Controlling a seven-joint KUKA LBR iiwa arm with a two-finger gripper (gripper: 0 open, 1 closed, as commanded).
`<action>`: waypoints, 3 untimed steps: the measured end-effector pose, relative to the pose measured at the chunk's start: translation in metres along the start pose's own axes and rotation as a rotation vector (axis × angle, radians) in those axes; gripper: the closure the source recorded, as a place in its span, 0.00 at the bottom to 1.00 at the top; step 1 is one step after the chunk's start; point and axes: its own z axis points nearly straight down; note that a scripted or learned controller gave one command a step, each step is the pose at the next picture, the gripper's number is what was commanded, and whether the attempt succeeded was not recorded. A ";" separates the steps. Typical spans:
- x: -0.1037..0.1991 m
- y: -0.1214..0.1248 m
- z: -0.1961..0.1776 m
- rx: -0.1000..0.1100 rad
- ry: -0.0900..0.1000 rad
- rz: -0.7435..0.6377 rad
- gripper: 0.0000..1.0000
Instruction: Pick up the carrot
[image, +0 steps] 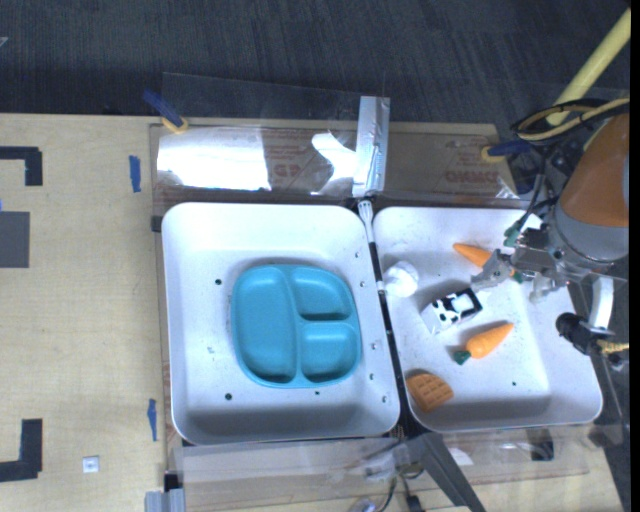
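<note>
Camera view shows the carrot (487, 340) lying free on the floor of the right bin (570, 400), at about four o'clock from the black-and-white toy (453, 308). The gripper (530, 262) hovers near the bin's two-o'clock side, beside a second orange piece (472, 254); whether it is apart or together cannot be told. The approach seems underway; next it likely must shift toward seven o'clock and descend.
</note>
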 end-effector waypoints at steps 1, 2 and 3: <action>-0.001 -0.043 0.045 -0.019 0.000 -0.024 0.00; 0.008 -0.051 0.070 -0.004 0.000 -0.410 0.00; 0.007 -0.049 0.059 -0.010 -0.002 -0.409 1.00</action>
